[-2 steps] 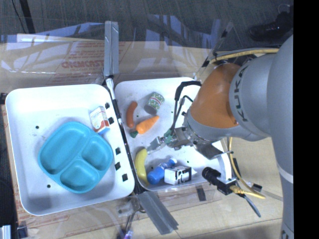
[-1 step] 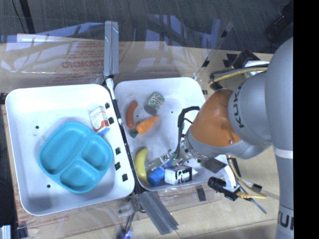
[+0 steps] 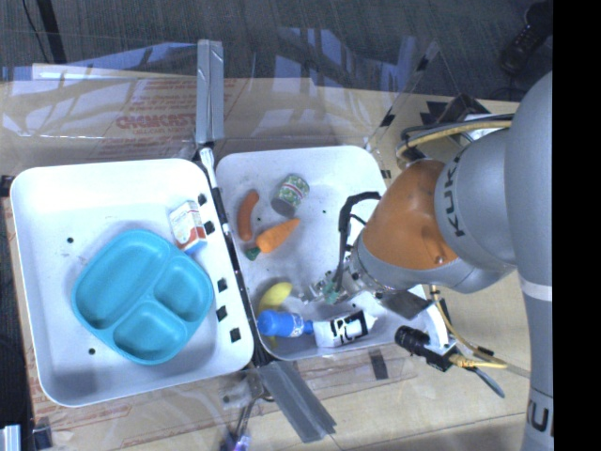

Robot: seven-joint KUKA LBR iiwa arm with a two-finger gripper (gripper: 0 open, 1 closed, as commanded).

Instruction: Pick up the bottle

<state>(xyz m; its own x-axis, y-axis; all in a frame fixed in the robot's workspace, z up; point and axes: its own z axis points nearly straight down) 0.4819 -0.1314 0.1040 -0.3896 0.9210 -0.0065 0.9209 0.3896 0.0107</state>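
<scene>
The bottle [image 3: 315,328] lies on its side along the front wall of the right bin [image 3: 352,163]. It has a blue cap end on the left and a white body with a black label on the right. My gripper [image 3: 331,289] hangs low in the right bin, just behind the bottle's middle and close to it. The orange wrist band and grey arm cover the bin's right part.
A yellow lemon [image 3: 274,295] sits right behind the bottle's blue end. Farther back lie a carrot [image 3: 278,237], a red sausage [image 3: 247,212] and a small can [image 3: 290,193]. The left bin [image 3: 56,195] holds a blue divided plate [image 3: 143,294] and a small carton [image 3: 186,224].
</scene>
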